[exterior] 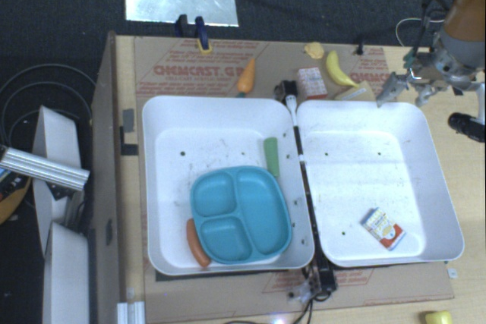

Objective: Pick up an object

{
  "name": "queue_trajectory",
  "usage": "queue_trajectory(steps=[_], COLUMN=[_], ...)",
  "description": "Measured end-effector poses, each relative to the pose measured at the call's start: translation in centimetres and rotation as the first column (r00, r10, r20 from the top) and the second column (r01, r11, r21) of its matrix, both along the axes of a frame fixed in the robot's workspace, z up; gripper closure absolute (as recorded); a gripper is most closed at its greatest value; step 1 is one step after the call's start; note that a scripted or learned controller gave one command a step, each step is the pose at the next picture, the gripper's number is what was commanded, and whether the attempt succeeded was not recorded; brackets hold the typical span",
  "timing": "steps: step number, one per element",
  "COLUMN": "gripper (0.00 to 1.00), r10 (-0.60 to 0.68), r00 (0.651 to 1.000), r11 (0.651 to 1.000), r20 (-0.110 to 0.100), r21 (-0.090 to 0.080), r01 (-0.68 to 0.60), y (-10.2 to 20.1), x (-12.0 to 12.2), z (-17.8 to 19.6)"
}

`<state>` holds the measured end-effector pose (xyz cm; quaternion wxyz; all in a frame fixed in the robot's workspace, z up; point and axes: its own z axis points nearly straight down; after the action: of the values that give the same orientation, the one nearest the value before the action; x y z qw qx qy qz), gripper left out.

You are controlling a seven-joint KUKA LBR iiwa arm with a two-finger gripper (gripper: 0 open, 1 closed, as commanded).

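Bright, even light — slightly soft

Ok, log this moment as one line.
gripper: above right bin's far edge, holding nothing | right bin: small box | left bin: blue tray

A robot lab: two shallow white plastic bins (pixel 228 108) sit on a cardboard-covered bench (pixel 220 64), with black cables (pixel 30 87) left of it.
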<state>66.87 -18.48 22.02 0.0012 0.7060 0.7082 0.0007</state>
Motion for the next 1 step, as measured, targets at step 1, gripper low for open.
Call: queue_trajectory(steps=[1], gripper=[0.0], r10=[0.007], r00=[1.0], r11=[1.0], r20=[-0.009], r21=[0.006], r01=[-0.007], y=[7.75], x=[-2.95], z=[-6.51])
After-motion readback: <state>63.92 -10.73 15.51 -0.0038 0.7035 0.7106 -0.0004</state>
